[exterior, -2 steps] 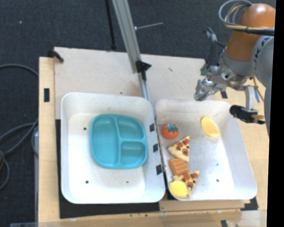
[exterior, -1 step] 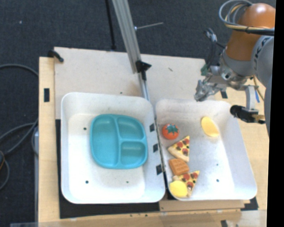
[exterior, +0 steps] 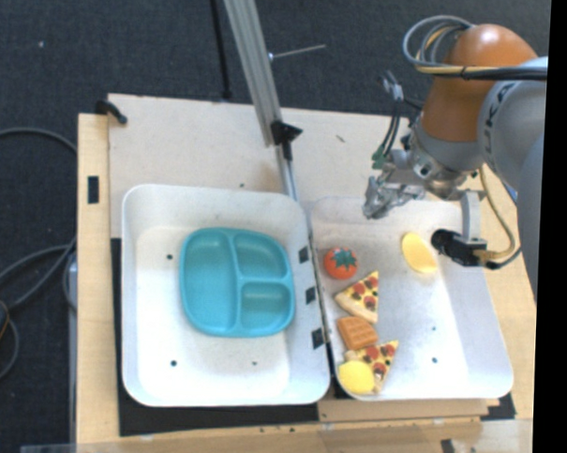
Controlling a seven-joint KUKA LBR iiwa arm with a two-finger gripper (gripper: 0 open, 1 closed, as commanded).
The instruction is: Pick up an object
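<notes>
My gripper hangs over the far edge of the right bin, with nothing seen between its fingers. Below and to its left lies a red tomato. Nearer the front come a pizza slice, an orange-brown bread piece, a second pizza slice and a yellow lemon. A yellow oval piece lies to the gripper's right, beside a black part of the arm.
The left bin holds a teal divided plate. A slanted metal post rises behind the bins, ending near the divider. Bare floor of the right bin lies at the front right.
</notes>
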